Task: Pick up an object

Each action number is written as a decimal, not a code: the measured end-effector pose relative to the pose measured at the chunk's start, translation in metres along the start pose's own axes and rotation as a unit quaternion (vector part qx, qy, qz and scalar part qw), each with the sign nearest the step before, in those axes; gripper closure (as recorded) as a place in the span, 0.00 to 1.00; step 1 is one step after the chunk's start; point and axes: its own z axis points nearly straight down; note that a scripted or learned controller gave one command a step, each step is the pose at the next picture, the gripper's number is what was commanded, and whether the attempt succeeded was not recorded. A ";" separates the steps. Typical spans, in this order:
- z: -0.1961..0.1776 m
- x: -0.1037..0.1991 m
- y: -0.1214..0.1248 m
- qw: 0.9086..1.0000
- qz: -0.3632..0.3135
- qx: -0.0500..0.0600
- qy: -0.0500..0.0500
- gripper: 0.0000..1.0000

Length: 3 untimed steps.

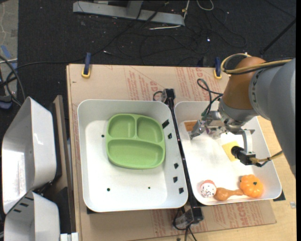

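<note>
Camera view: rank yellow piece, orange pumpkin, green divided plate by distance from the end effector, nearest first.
End effector is over the right bin's upper part.
1. Yellow piece, right bin, just below-right of it.
2. Orange pumpkin, right bin's lower right corner.
3. Green divided plate, left bin.

This was a robotics lab. The bench [141, 77] was a sheet of printed cardboard held down by clamps [86, 70] at its far edge, and two white bins [89, 155] sat side by side on it. Loose cables [141, 35] trailed over the dark speckled floor [47, 33] beyond the bench, near a metal bar [129, 14]. A grey industrial arm [268, 89] with an orange band reached over the bench from the right.
</note>
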 end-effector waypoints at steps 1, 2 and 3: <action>-0.012 0.000 0.001 1.000 0.000 -0.002 0.000 1.00; -0.065 0.006 -0.007 1.000 -0.001 -0.003 0.000 1.00; -0.108 0.006 -0.006 1.000 -0.001 -0.004 0.000 1.00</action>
